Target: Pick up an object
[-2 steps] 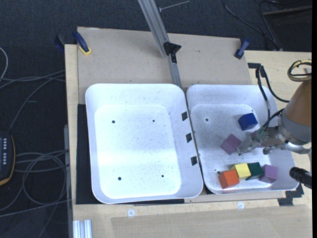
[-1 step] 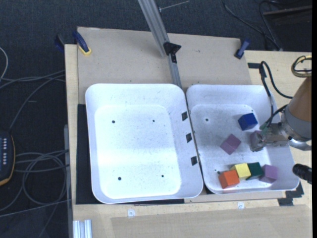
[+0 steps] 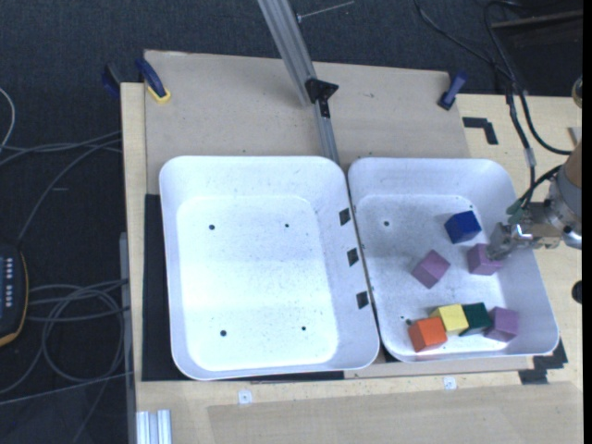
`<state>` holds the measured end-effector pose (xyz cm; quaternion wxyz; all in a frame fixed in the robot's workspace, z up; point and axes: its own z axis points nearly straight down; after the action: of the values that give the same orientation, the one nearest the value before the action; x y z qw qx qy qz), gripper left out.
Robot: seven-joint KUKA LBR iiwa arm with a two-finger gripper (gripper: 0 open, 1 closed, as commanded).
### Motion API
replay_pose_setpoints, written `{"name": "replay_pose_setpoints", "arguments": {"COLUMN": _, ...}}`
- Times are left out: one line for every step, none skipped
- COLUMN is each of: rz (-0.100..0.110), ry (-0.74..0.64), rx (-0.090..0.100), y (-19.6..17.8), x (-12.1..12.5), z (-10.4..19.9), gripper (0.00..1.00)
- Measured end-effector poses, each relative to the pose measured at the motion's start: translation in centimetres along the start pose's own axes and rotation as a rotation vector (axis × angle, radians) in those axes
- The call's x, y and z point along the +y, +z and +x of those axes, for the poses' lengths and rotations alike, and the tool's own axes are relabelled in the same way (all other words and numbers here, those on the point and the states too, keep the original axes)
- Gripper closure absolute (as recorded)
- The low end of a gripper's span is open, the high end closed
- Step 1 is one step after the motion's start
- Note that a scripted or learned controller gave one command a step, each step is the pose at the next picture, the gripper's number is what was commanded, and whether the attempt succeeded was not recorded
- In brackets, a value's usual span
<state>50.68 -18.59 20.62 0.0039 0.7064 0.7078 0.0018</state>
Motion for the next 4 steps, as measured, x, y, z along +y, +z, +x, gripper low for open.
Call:
{"name": "replay_pose_setpoints", "arguments": {"rz": 0.007, "ry": 0.001, "rx": 0.002, "y": 0.5, "x": 0.1, "z": 0.0, "gripper": 1.0}}
{"name": "replay_pose_setpoints", "arguments": {"rz": 0.009, "ry": -0.004, "rx": 0.006, "y": 0.9, "x": 0.1, "z": 5.1, "gripper": 1.0}}
{"name": "replay_pose_setpoints", "arguments": {"rz": 0.009, "ry": -0.005, "rx": 0.007, "y": 0.1, "x": -0.5, "z": 9.6, "gripper": 1.0}}
{"name": "replay_pose_setpoints", "arguments": {"rz": 0.008, "ry": -0.006, "rx": 0.007, "y": -0.1, "x": -0.1, "z": 15.9, "gripper": 1.0}}
